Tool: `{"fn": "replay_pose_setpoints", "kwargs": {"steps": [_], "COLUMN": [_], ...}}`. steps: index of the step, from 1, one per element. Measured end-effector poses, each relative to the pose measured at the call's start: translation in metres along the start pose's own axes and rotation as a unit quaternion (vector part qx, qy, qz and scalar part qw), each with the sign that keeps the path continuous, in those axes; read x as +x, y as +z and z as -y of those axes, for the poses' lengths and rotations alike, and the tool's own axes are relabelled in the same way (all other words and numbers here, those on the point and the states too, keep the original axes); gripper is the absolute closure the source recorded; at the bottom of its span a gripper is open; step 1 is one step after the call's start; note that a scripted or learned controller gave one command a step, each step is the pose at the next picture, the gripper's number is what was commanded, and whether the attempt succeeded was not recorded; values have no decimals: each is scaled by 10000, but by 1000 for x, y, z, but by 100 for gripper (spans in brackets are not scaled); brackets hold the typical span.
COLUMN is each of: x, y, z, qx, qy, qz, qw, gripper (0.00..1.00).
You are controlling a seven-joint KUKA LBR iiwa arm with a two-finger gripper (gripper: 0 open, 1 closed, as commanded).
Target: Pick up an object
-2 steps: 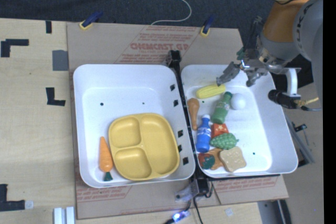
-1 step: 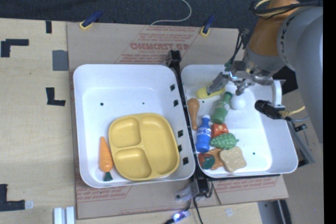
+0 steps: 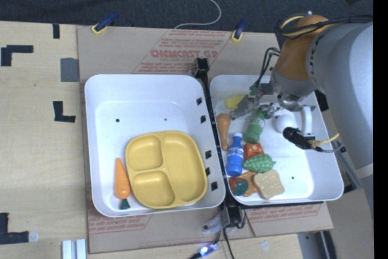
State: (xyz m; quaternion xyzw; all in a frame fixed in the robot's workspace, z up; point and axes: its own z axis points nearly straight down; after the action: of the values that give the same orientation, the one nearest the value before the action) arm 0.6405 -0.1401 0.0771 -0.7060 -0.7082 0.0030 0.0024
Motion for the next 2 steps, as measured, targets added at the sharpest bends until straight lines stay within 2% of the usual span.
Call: {"fn": "replay_pose_setpoints", "kwargs": {"steps": [1,2], "x": [0,-1], "y": [-10,-73], "z": [-1,-1], "qx": [7,-59], "qy": [-6,12], "qz": [-5,-2], "qw": [10000,10000], "gripper": [100,100]}}
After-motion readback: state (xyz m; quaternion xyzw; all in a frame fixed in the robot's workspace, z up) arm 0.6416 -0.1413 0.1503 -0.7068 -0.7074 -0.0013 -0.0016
